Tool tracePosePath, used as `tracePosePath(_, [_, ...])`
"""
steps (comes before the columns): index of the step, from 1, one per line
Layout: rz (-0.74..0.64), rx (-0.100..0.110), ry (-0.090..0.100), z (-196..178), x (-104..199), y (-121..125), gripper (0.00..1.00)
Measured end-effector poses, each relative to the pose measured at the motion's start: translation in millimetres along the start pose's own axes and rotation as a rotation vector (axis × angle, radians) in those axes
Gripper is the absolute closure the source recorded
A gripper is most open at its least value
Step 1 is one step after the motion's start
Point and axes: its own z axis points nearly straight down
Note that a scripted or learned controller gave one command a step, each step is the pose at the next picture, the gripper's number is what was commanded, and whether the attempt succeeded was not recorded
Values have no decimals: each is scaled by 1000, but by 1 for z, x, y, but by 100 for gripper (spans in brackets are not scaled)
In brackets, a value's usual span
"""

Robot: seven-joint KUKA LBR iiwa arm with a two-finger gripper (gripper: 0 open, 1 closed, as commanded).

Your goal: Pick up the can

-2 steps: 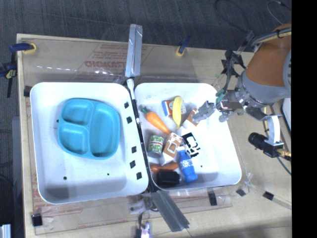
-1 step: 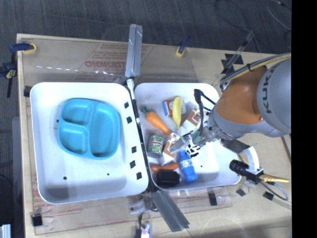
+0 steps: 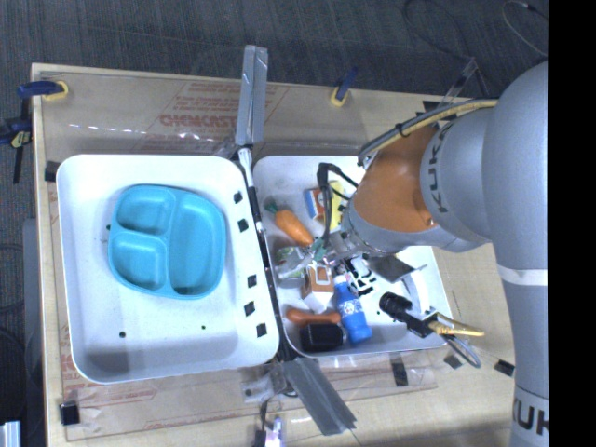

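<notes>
Two white bins sit side by side on the counter (image 3: 466, 119). The left bin (image 3: 84, 343) holds a blue tray (image 3: 168, 240). The right bin (image 3: 433, 282) is full of small things packed close together. The blue can (image 3: 350, 311) lies near that bin's front edge, touching a black thing (image 3: 321, 336) and close to a carrot (image 3: 294, 226). The jaws (image 3: 328, 266) hang just behind the can, over the pile. I cannot tell how far open they are. They might grab the wrong thing, or push the can away.
</notes>
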Motion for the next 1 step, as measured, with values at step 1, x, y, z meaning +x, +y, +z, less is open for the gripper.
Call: tracePosePath(1, [55, 30, 14, -95, -86, -5, 0])
